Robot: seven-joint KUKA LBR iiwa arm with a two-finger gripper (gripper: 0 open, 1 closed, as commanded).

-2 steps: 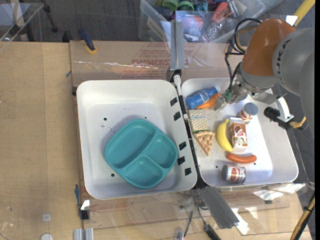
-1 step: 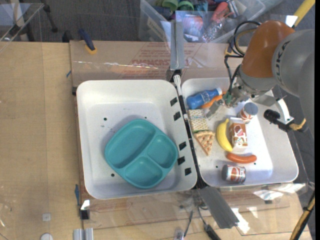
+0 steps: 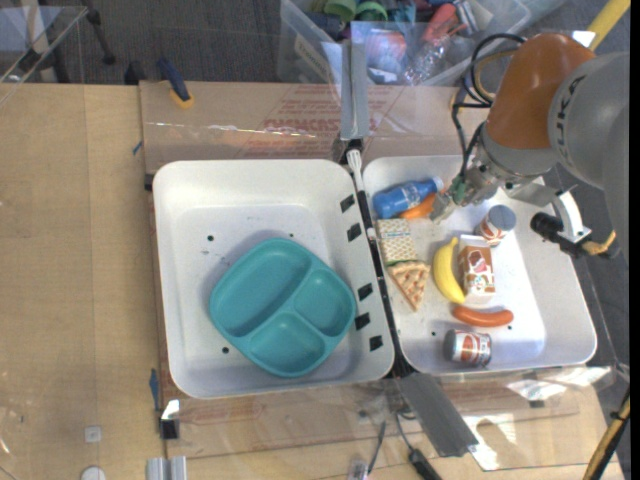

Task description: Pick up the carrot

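A: How far along is the carrot pick looking?

B: Barely begun, I'd judge. The carrot (image 3: pixel 422 208) is lying in the right bin (image 3: pixel 565 313), at its far end, tucked against the blue bottle (image 3: pixel 403 196), so it is not being lifted yet.

A: And the hand?

B: The hand (image 3: pixel 458 190) is hovering just beside the carrot's right end, low over the bin. I cannot tell how it is set from this angle, and nothing is showing in it.

A: So what is left?

B: Closing on the carrot and raising it, all of it really.

A: How is the carrot looking?

B: A small orange sliver, lying slantwise, partly hidden by the bottle. The banana (image 3: pixel 446 271) and sausage (image 3: pixel 483 316) are sitting well apart from it.
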